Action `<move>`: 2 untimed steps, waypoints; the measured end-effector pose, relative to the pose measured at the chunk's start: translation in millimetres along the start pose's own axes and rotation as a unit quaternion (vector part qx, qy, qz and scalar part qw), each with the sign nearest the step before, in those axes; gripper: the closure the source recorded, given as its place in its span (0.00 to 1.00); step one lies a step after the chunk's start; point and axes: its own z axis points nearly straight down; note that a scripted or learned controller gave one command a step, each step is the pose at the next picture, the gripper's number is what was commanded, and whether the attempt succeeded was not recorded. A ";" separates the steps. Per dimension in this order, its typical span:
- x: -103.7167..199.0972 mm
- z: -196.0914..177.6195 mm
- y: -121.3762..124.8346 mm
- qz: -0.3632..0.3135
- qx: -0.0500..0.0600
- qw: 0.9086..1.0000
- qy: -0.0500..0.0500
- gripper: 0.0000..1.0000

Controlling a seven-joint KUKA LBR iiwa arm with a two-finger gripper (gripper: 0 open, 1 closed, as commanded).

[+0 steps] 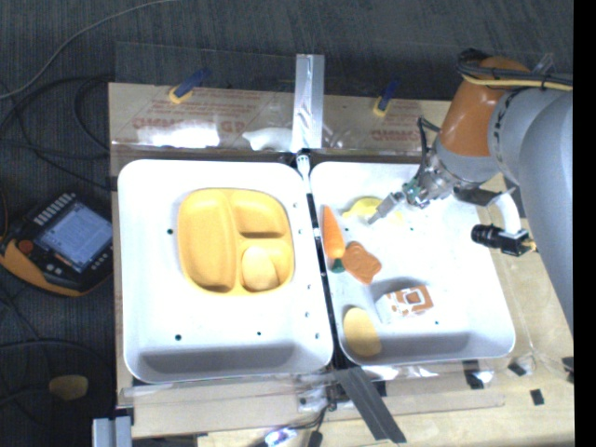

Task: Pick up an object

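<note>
My gripper (382, 212) hangs over the upper left part of the right bin (484, 296), reaching in from the right and slanting down to the left. Its tip is right beside a small pale yellow object (361, 206), which is partly hidden behind it. An orange carrot (331, 236) lies along the bin's left wall. A crinkled orange piece (362, 262) rests just right of the carrot. Lower down sit a white and orange packet (406, 302) and a tan rounded object (361, 330) in the near left corner.
The left bin (149, 324) holds a yellow compartment tray (233, 240). A metal divider (309, 110) stands behind the two bins. A black fitting (498, 237) sticks out by the right bin's right wall. A handheld pendant (65, 240) lies on the floor at left.
</note>
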 end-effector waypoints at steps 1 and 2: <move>0.5 -9.4 0.6 -0.001 0.001 1.000 -0.002 1.00; 0.4 -18.8 1.0 -0.001 0.001 1.000 -0.003 1.00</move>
